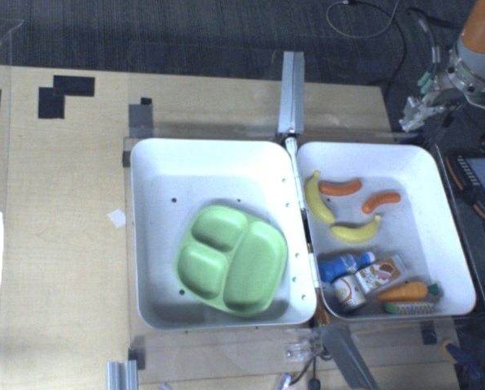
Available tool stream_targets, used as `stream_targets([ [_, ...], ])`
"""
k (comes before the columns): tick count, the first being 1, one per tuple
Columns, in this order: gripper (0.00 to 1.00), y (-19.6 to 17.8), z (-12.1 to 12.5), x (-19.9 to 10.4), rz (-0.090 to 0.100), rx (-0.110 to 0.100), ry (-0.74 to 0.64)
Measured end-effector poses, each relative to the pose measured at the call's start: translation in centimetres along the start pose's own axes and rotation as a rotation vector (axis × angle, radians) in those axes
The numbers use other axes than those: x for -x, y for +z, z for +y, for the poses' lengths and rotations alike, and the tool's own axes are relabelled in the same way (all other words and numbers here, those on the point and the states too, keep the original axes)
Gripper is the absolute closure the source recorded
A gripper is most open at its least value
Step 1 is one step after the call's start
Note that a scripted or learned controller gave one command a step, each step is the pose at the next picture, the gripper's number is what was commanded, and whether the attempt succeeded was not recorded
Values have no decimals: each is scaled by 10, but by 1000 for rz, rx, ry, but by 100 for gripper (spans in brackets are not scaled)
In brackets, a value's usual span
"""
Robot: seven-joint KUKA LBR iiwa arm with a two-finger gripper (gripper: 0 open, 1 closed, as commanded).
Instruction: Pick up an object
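The right bin [437, 177] holds small toy foods: two yellow bananas [318, 198] [356, 231], two orange-red sausages [339, 187] [380, 201], a blue bottle [345, 265], a juice carton [378, 275] and a carrot [404, 292]. A green divided plate [232, 258] lies in the left bin [157, 185]. My gripper [418, 113] hangs at the upper right, outside and beyond the far right corner of the right bin, well above the objects. Nothing is seen in it.
A metal post [292, 96] stands behind the seam between the two bins. Cables [372, 19] trail over the dark floor at the back. Black tape marks [63, 94] lie on the wooden bench to the left.
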State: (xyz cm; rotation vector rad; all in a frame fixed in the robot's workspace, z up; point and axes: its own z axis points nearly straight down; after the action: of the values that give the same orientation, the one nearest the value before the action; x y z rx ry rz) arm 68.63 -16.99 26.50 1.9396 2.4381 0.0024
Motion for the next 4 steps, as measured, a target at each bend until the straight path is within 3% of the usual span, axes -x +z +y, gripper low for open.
stream_targets([
  [1,100,33,-21,-58,19,-19,118],
  [4,100,9,-13,-62,22,-15,104],
])
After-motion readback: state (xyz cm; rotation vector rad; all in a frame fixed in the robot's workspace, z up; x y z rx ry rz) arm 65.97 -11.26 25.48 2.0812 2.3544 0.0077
